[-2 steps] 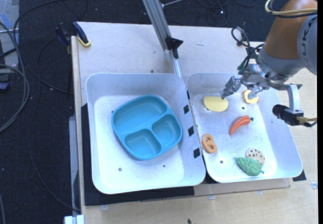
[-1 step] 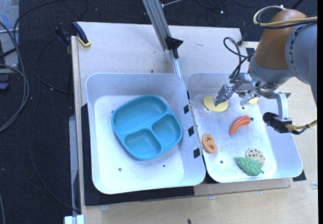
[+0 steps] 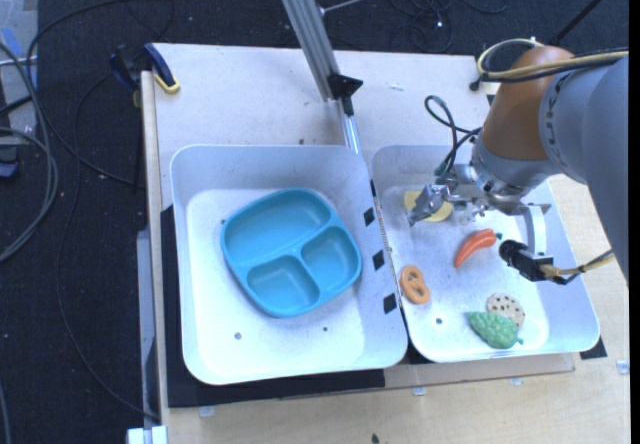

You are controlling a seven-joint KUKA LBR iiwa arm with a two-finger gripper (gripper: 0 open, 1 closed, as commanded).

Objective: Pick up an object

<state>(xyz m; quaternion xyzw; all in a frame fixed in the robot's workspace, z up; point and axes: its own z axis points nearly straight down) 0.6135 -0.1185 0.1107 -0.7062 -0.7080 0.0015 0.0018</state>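
White plastic bins (image 3: 200,232); glossy blue divided tray (image 3: 290,250); twisted pretzel (image 3: 414,284).

Left bin (image 3: 200,232): I see a divided tray (image 3: 290,250) lying in it, about the middle.
Right bin (image 3: 570,317): touches the left bin's right side along a shared edge.
Gripper (image 3: 432,202): over the right bin's far left part, just beside a flat round piece (image 3: 438,213).
Carrot-shaped piece (image 3: 475,246): right of the gripper, mid-bin.
Pretzel-shaped piece (image 3: 414,284): near the right bin's left wall, nearer me than the gripper.
Cookie-like piece (image 3: 505,308): near front corner, touching a leafy piece (image 3: 494,329) just before it.
Pole (image 3: 305,17): behind both bins, slanting down toward their shared edge.
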